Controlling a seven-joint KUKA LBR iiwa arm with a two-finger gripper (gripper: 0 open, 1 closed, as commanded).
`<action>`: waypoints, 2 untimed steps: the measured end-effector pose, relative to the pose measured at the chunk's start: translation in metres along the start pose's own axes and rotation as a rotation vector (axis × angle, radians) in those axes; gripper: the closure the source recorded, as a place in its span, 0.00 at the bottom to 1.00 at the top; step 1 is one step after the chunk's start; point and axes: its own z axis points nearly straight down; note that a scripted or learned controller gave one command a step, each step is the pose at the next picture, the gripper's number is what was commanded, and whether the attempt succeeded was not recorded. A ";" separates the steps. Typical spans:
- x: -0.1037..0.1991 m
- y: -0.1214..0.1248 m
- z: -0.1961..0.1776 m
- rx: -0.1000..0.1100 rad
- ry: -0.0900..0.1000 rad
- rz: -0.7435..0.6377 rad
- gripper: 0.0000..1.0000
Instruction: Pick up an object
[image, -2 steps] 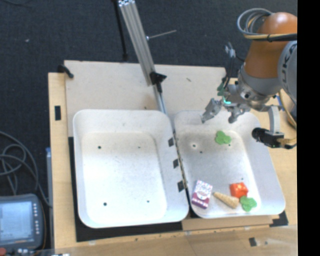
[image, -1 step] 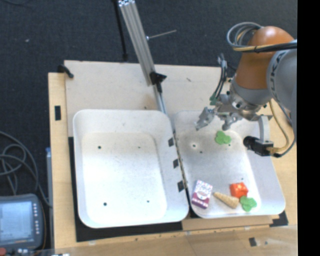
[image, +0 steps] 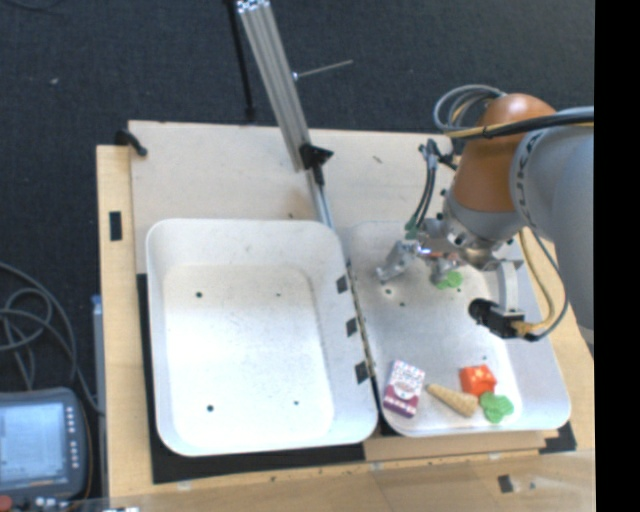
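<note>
While over the right bin (image: 540, 400), fingers (image: 440, 262) clamped on a small green object (image: 449, 281).

Two shallow white plastic bins sit side by side on the pale wooden bench (image: 230, 170), their inner walls touching. The left bin (image: 250, 330) lies nearer the floor cables; the right bin (image: 420, 330) lies under the grey arm with the orange band (image: 500, 170), which reaches in from the right. Along the right bin's near edge lie four things in a row: a small purple-and-white carton (image: 402, 388) leftmost, a tan cone-shaped piece (image: 452, 399) beside it, then a red block (image: 477, 379) and a green lump (image: 496, 406) just right of the cone. A small green piece (image: 448, 281) lies farther back, beneath the arm's wrist. A slanted metal rail (image: 285, 100) stands behind the bins.
</note>
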 end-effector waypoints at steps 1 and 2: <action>-0.001 -0.001 0.053 -0.001 0.000 0.002 0.00; -0.002 0.002 0.038 -0.010 0.001 0.009 1.00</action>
